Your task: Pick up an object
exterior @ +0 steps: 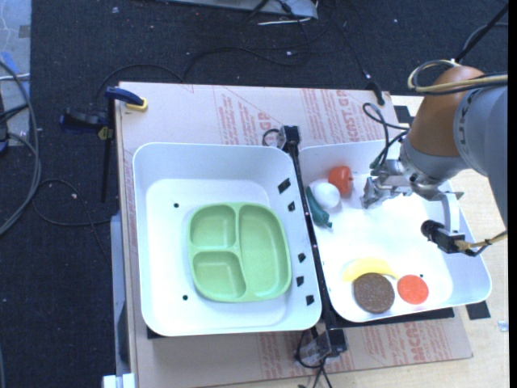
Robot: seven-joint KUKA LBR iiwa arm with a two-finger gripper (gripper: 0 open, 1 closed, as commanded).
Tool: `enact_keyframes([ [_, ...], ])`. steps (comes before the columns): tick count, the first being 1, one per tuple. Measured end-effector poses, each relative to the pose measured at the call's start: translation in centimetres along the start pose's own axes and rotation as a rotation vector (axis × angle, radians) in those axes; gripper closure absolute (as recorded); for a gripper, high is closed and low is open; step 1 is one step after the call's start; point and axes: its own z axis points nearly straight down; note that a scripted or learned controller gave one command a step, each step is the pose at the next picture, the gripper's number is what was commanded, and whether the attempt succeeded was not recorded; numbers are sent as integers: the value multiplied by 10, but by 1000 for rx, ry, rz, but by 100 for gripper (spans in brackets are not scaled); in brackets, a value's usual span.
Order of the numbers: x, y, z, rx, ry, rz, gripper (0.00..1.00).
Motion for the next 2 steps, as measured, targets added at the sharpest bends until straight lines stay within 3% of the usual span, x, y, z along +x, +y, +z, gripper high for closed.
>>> enact_keyframes([
  [2,-18,3,-109,6,3,-1,100],
])
